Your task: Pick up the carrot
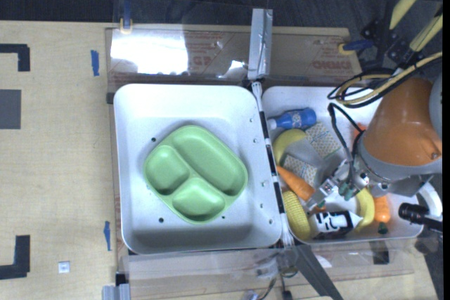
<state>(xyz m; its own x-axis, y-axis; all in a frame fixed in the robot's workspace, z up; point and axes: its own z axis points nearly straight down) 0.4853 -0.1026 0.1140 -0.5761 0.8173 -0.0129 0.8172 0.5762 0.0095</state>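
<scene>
Currently the carrot [297,184] lies in the right bin [309,96], along its left side, slanted from upper-left to lower-right, thick end toward the divider. It rests against a yellow banana-shaped piece [286,142] above it and a yellow corn cob [295,216] below it; a grey mesh-patterned pad [314,149] sits just to its right, a blue bottle [294,117] further up by the bin's far wall.

Tool [329,192] is low in the bin at the carrot's lower-right end, touching or just beside it; can't tell which. Fingers are blurred against the clutter, so I cannot tell whether they're spread or pressed together, and nothing is visibly pinched between them. A black-and-white labelled item [332,220] lies right under the tool, a small orange piece [381,210] and another yellow piece [365,204] to its right.

Step, my read: the approach/grasp phase, carrot not lifted, resting in the pile. Next move calls for the tool to centre across the carrot's body rather than its tip, straddle it crosswise to the long axis, close, then lift straight up. Risk: tight neighbours, so corn or the labelled item could get caught instead.

Left bin [133,116] holds a green divided plate [195,173], not involved. The grey arm [404,130] with the orange band comes in from the right, and both bins sit on the table [56,151]
</scene>
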